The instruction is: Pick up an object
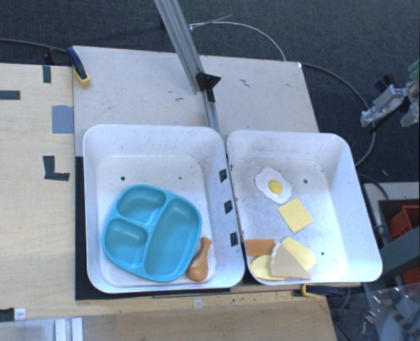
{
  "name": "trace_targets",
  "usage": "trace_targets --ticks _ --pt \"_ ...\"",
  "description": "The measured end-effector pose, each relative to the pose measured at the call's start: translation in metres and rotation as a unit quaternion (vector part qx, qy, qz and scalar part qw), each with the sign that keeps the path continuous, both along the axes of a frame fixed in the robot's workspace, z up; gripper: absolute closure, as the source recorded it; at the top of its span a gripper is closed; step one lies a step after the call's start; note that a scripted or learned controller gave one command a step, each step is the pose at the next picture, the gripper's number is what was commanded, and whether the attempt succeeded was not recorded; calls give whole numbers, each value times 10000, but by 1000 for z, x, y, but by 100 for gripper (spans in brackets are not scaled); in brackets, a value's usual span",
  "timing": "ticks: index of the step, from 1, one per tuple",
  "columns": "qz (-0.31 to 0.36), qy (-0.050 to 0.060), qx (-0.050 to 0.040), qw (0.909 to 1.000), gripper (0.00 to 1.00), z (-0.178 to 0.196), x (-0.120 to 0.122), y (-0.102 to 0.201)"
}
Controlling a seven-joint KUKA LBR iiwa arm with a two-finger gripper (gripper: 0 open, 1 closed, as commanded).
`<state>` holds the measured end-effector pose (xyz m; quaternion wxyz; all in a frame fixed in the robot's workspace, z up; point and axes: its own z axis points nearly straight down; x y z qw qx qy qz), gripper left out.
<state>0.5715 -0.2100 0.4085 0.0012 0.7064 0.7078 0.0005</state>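
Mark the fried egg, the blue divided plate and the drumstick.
fried egg (273, 186), camera view, on its yolk.
blue divided plate (170, 234), camera view, in its largest compartment.
drumstick (199, 265), camera view, on its thick end.

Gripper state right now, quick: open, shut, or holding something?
Gripper: cannot be told; it sits at the right edge, outside the shallow white bins, with nothing seen in it.

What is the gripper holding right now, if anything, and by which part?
Nothing. The gripper sits at the right edge, outside the bins, with nothing between its fingers; the fried egg and cheese slice lie in the right bin.
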Motion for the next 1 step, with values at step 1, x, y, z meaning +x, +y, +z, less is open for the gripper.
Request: trace_targets --ticks 1 --pt "8 -33 -14 10000 0 135 47 12"
